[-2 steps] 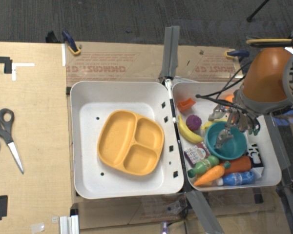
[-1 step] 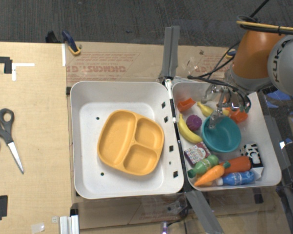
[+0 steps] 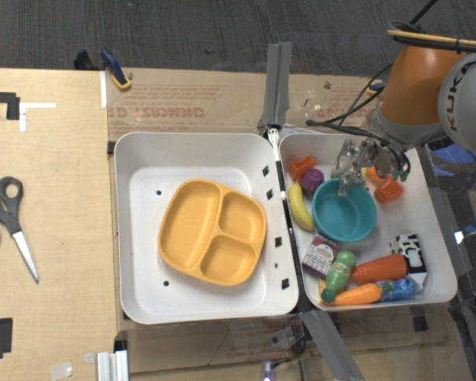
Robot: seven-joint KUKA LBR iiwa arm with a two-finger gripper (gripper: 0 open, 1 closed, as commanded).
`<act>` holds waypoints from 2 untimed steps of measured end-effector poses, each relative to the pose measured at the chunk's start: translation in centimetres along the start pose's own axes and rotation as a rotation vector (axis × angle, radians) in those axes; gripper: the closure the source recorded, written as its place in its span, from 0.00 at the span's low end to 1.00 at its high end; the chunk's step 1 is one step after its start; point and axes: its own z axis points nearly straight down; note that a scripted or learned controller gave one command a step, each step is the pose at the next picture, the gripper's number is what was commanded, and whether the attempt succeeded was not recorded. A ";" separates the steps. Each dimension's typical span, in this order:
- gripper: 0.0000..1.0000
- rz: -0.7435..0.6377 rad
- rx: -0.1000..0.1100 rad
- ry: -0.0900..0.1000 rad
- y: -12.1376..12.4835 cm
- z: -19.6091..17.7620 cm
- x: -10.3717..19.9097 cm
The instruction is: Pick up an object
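Teal bowl point(image 3: 345, 210): sits in the right bin point(image 3: 440, 236), among toy food.
Claw point(image 3: 351, 167): poised over the bowl's far rim; open or closed, I cannot tell.
Key relation: bowl lies directly below and slightly nearer the camera than the claw.

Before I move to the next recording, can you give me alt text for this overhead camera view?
A grey and orange robot arm reaches from the right, its hand hanging over a teal bowl in the right bin, among toy foods including a banana and carrots. The left bin holds a yellow divided plate; scissors lie on the bench at left.
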 end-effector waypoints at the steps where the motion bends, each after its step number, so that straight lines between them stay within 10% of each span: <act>1: 1.00 -0.504 -0.003 -0.006 -4.8 0.6 1.5; 2: 1.00 -0.467 -0.004 0.003 -0.8 -11.7 3.2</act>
